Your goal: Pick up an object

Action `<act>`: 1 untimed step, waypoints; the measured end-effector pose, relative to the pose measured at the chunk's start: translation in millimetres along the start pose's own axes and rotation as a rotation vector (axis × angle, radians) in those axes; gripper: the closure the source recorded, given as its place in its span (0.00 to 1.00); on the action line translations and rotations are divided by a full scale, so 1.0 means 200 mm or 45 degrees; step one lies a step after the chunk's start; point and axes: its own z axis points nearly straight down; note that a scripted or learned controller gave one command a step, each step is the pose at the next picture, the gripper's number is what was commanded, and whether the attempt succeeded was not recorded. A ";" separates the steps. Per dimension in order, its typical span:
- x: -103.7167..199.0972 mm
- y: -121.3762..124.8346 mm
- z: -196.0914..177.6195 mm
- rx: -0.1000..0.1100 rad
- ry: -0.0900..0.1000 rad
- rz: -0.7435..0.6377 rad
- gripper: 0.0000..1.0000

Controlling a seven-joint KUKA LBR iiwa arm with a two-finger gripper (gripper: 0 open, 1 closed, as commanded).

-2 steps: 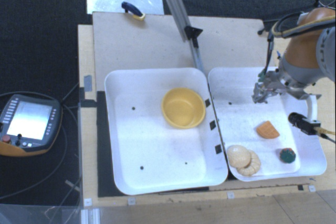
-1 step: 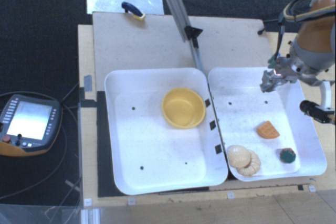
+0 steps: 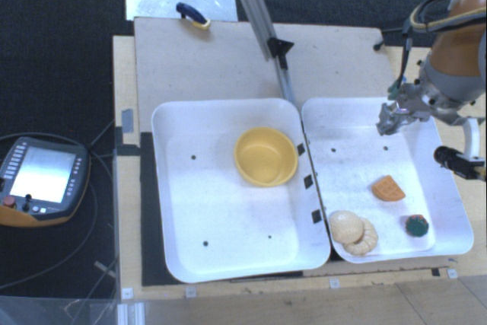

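Gripper [image 3: 388, 120]: positioned over the right bin [image 3: 335, 118], upper part; jaw state cannot be told.
Orange wedge [image 3: 388, 189]: lying in the right bin, well apart from the gripper.
Yellow bowl [image 3: 265, 156]: seated in the left bin [image 3: 183, 240].

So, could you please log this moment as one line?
claw: over right bin, far end | yellow bowl: left bin | orange piece: untouched

Bench [image 3: 335, 57] with two white bins [image 3: 228, 240] side by side
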 end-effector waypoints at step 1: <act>0.26 0.02 -0.07 -0.001 0.002 -0.005 1.00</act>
